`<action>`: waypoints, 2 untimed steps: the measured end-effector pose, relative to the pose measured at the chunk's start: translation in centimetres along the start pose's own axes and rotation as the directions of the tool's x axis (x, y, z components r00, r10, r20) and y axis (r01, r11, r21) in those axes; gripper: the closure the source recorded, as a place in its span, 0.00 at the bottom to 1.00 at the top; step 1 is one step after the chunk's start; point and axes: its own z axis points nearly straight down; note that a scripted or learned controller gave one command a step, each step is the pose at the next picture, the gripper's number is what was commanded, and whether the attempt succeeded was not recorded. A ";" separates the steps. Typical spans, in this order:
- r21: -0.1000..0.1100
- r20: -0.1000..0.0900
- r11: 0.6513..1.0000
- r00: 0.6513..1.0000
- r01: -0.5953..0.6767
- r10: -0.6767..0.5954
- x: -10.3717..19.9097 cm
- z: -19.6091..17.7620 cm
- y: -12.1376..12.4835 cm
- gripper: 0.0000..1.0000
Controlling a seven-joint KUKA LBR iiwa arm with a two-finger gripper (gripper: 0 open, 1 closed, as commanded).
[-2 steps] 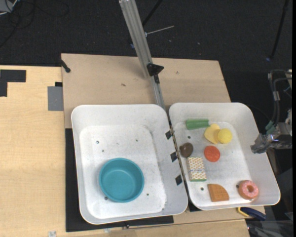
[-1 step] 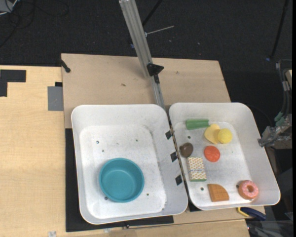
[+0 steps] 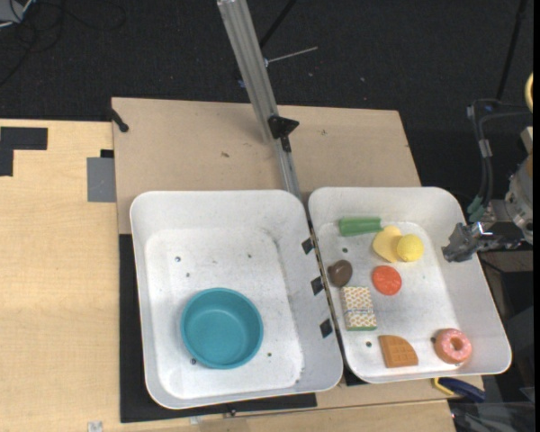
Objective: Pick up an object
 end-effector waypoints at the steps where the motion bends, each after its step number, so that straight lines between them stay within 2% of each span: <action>1: 0.001 0.000 1.000 1.000 0.000 0.000 4.7 0.0 0.4 1.00; 2: 0.002 0.000 1.000 1.000 0.000 0.000 9.9 2.0 1.2 1.00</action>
